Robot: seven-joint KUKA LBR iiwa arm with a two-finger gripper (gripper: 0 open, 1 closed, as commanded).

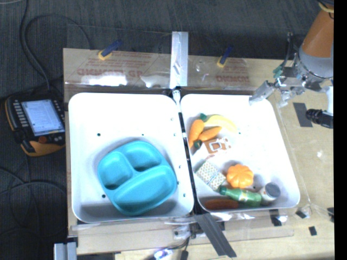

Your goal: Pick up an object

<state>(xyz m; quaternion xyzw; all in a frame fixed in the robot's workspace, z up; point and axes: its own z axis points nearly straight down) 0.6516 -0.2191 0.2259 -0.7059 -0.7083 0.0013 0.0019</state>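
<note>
Nearest edge of the right shallow white bin (pixel 284 161) held a dark red-brown elongated item (pixel 219 203) along the near wall, identity not resolved. Just behind it lay a green plastic bottle (pixel 242 195) on its side, and to its right a small grey round cap-like object (pixel 271 189) near the near right corner. An orange toy pumpkin (pixel 239 175) sat touching the far side of the bottle. Left of the pumpkin was a small white-and-grey patterned block (pixel 210 173), tilted. Further back lay a flat white card with orange print (pixel 217 145). Behind that, an orange toy carrot (pixel 196 129) with green top stood against the divider, a second orange piece (pixel 210 133) beside it, and a yellow toy banana (pixel 222 122) at their far side.

The left shallow white bin (pixel 81 145) held a blue plastic divided plate (pixel 137 175), three compartments, resting in the near half and slightly tilted.

Both bins sat on the tan table (pixel 314 167). On the floor to the left lay a black-and-orange handheld pendant with a lit screen (pixel 36 122).

The gripper (pixel 260 93) sat at the far right corner of the right bin, over its rim, well apart from all objects. Nothing visible between its fingers; opening could not be judged at this resolution. The grey arm with orange band (pixel 317 39) entered from far right.
</note>
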